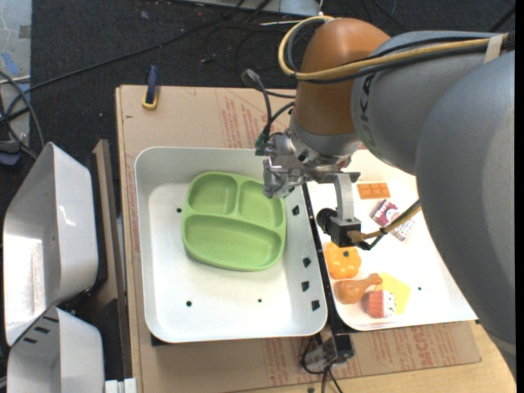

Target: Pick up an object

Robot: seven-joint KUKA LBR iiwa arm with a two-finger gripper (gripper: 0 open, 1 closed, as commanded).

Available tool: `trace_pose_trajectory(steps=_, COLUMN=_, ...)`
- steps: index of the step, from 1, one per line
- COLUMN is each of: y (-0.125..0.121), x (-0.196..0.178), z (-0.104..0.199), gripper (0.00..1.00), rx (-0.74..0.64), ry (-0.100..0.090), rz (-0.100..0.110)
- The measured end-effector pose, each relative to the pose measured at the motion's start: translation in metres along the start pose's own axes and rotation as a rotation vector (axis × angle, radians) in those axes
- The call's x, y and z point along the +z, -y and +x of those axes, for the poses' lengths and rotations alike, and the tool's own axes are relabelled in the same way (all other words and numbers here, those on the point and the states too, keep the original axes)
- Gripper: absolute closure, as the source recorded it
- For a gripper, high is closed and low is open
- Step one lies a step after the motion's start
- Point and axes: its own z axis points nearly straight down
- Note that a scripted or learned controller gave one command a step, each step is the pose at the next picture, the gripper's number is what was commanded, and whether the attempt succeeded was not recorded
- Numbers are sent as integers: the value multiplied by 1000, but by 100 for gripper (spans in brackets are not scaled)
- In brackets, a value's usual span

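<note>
**Arm Hanging Over Green Tray at the Bins' Divide**

Above the left bin [164, 301], the gripper [277, 182] is hovering at the green divided tray's [233, 219] two o'clock edge — whether it is apart or together cannot be told. The tray is lying flat in the bin's upper middle. In the right bin [442, 305], at the tray's three to four o'clock, an orange pepper [342, 260], a drumstick [359, 287], a yellow wedge [399, 289] and a strawberry slice [377, 304] are sitting clustered — with an orange cracker [374, 191] and a pink packet [385, 213] above them.

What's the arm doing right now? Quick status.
Gripper over green tray's right edge, left bin. Nothing seen held. Toy food in right bin.
</note>
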Motion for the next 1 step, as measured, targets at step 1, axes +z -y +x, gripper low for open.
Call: trace_pose_trajectory(steps=1, y=0, x=-1, z=-3, gripper=0, rx=5, ry=1, rz=0)
